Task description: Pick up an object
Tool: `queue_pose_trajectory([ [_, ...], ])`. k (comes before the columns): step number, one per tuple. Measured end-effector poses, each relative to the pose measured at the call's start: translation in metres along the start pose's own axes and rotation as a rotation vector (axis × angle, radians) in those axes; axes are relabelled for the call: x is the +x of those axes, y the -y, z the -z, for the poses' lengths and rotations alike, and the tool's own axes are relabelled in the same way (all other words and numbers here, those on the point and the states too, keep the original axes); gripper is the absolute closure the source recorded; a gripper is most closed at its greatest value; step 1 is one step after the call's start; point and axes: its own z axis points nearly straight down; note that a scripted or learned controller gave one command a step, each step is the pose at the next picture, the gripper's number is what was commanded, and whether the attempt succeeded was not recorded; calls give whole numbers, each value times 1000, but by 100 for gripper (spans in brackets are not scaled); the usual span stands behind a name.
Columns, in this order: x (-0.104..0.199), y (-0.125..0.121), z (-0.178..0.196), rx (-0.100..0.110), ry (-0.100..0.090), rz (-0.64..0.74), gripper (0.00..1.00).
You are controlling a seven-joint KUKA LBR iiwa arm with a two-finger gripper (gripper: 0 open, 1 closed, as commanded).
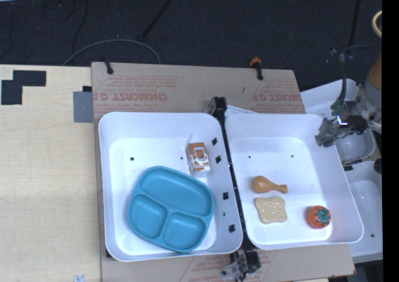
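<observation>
The right bin (293, 150) holds a toy chicken drumstick (269, 184), a beige slice of toast (270, 209) and a red tomato (318, 216). In the left bin (118, 150) lie a blue divided plate (170, 208) and a small orange-and-white carton (199, 158). My gripper (328, 131) hangs at the right bin's upper right rim, above and well clear of the tomato and the drumstick. Nothing shows between its fingers.
A black divider strip (224, 168) runs between the two bins. Both bins sit on a cardboard sheet (187, 90) held by clamps at the back. A wooden tabletop (43, 175) lies to the left. White equipment (365, 181) stands right of the right bin.
</observation>
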Motion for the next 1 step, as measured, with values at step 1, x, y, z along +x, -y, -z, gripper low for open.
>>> queue_pose_trajectory([
  [1,52,6,0,6,-4,3,100],
])
